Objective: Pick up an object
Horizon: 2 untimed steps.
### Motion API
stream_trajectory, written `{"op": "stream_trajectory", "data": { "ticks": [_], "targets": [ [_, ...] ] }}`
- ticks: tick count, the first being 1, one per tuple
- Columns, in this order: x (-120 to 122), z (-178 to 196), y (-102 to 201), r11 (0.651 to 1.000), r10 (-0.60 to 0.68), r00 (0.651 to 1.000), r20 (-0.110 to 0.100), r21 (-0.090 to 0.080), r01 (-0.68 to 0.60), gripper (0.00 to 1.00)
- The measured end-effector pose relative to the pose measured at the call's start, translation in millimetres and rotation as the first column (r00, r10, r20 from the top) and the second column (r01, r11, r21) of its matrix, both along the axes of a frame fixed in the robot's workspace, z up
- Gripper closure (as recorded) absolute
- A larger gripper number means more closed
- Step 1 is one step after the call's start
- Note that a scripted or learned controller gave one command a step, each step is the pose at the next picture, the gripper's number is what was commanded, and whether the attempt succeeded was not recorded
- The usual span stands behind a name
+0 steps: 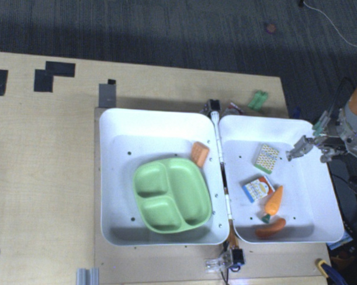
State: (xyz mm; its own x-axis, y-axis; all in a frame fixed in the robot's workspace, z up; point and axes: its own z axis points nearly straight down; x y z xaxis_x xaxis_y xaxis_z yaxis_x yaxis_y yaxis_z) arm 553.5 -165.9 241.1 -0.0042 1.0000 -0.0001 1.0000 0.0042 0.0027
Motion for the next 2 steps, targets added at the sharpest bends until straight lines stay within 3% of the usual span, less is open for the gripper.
{"op": "stream_trajectory", "data": {
  "ticks": [1,2],
  "targets": [
    [8,-132,32,1.000,0.000,1.000,-0.002,0.001,0.000,0.00],
    [68,-156,32,1.000,0.001,1.000,0.001,0.000,-0.001,0.00]
  ]
}}
